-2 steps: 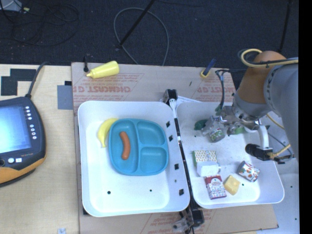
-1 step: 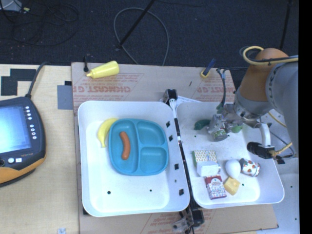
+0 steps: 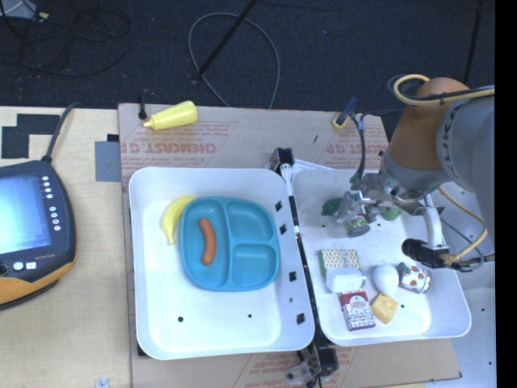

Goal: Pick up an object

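Note:
My gripper [image 3: 356,217] hangs low over the back part of the right bin [image 3: 452,318], reaching in from the right. A dark green object [image 3: 332,208] pokes out on its left side, and another bit of green [image 3: 392,213] shows on its right. Nearer the front lie a patterned box [image 3: 340,259], a white block [image 3: 345,283], a red packet [image 3: 356,310], a yellow wedge [image 3: 385,308], a white egg [image 3: 385,279] and a spotted round toy [image 3: 415,279]. I see nothing lifted off the bin floor.
The left bin [image 3: 153,297] holds a blue divided plate [image 3: 242,265] with a sausage [image 3: 208,241] on it and a banana [image 3: 170,219] beside it. A yellow bottle [image 3: 172,116] lies behind the bins. A control pendant [image 3: 28,233] sits far left.

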Robot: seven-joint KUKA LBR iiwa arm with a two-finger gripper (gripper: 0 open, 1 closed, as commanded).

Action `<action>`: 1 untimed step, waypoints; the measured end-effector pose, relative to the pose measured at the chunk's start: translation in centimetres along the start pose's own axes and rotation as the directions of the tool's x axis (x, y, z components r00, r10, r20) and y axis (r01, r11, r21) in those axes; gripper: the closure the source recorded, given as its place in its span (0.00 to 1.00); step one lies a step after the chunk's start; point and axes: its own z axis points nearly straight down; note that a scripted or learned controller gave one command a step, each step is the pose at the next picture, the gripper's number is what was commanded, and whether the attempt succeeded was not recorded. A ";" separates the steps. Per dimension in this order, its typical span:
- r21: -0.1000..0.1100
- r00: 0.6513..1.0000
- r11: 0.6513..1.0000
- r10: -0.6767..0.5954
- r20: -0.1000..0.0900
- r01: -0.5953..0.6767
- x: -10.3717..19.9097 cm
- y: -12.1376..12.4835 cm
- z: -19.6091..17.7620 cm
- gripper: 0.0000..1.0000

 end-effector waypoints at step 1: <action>-0.007 1.000 1.000 -0.004 -0.001 0.004 6.8 -3.1 -8.4 1.00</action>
